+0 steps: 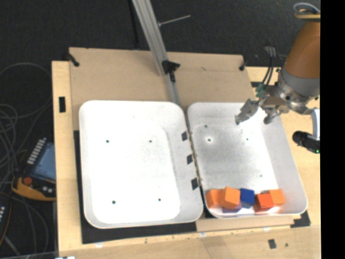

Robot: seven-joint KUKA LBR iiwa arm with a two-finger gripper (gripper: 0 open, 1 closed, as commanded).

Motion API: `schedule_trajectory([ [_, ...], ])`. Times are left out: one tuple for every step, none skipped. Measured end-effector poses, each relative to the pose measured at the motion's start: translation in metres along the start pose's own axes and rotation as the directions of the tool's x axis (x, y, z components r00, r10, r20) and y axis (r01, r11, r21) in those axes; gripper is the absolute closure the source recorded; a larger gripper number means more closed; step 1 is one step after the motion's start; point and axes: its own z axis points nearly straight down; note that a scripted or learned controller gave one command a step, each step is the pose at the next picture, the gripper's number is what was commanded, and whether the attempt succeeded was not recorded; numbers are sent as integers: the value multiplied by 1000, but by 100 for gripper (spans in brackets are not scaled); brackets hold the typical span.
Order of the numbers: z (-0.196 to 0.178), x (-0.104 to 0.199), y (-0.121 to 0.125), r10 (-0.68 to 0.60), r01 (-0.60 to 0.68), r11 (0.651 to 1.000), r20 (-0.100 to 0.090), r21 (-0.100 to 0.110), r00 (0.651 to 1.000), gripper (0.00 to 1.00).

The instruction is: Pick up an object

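Several small blocks lie in a row along the near edge of the right bin point(280, 161): orange blocks point(225, 197), a blue block point(247, 196) in the middle and more orange blocks point(269, 198) to its right. My gripper point(255, 115) hangs over the far right part of that bin, well away from the blocks. Its two fingers are spread apart with nothing between them.
The left bin point(132, 161) sits beside the right one on the tan bench. A slanted metal rail point(156, 39) rises behind the bins. Cables and a handheld pendant point(38, 169) lie off the bench at the left.
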Motion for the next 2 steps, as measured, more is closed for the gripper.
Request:
schedule_trajectory([
  [60,-32,-84,8,-8,1000,-1,10,1000,0],
  [92,36,-94,-3,3,1000,-4,4,1000,0],
])
